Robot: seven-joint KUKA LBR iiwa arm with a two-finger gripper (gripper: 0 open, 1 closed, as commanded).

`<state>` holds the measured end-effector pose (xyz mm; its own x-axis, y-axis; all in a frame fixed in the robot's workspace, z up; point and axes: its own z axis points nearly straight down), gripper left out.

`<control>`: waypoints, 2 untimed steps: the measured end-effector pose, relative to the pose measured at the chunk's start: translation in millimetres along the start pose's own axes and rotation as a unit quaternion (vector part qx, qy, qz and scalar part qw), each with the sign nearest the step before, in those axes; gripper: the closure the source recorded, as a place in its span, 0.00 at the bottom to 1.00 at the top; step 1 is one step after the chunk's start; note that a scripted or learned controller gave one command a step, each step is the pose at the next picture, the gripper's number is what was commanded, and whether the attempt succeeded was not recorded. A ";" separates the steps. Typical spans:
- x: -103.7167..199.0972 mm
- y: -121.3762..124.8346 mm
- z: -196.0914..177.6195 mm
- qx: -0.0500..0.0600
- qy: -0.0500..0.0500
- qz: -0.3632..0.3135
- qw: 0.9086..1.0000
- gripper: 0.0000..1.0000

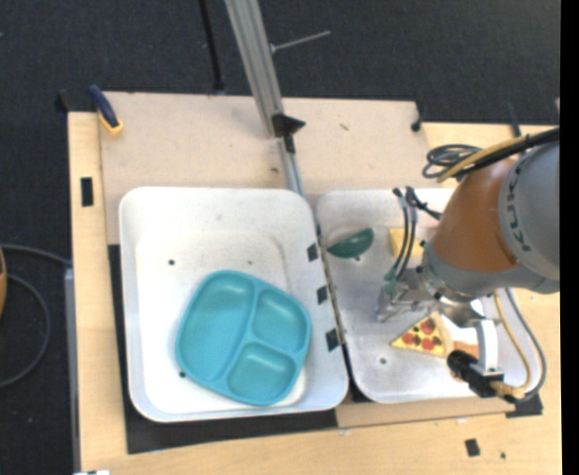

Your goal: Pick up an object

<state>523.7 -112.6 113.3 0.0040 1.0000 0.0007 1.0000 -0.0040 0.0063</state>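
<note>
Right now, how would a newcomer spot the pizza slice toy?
Look in the right bin, the one the arm reaches into. Near its front edge, below the gripper, lies the pizza slice: a yellow wedge with red dots, unlike the green piece farther back.

A pale, wood-coloured counter (190,146) stands on dark, speckled carpet floor (91,28). A slanted aluminium post (254,52) rises from the counter's far edge, up and left of the pincer (396,300). Far to its left, a black cable (22,315) loops across the floor. Lighting is even and flat.
</note>
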 end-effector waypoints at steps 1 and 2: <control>-11.1 -2.6 -52.4 0.000 -0.001 0.000 1.000 1.00; -11.3 -4.9 -115.8 -0.001 -0.002 -0.004 1.000 1.00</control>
<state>518.0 -124.0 229.0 -0.0031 1.0000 -0.0026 1.0000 0.0031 0.0091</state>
